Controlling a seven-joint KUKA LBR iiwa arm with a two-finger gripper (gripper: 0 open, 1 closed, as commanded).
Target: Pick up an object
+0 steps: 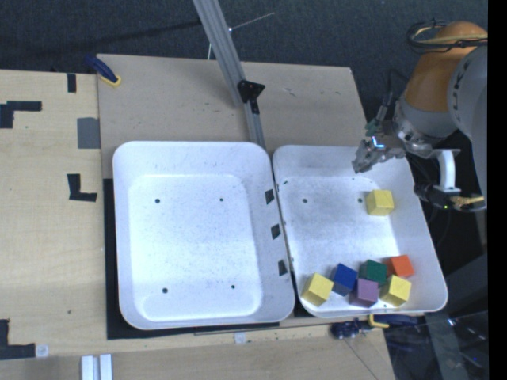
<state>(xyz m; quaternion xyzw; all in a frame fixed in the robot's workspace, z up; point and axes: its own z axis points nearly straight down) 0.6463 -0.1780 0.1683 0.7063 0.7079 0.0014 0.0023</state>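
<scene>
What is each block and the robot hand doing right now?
hand: above the right bin's far edge, holding nothing I can see
lone yellow block: lying alone in the right bin
blue block, green block, purple block, orange block, two more yellow blocks: bunched at its near edge

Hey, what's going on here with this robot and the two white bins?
A grey and orange robot arm reaches in over the right bin, its hand near the far edge. A lone yellow cube lies just below it. Other coloured cubes cluster at the bin's near edge, among them a blue cube and a purple cube.
</scene>
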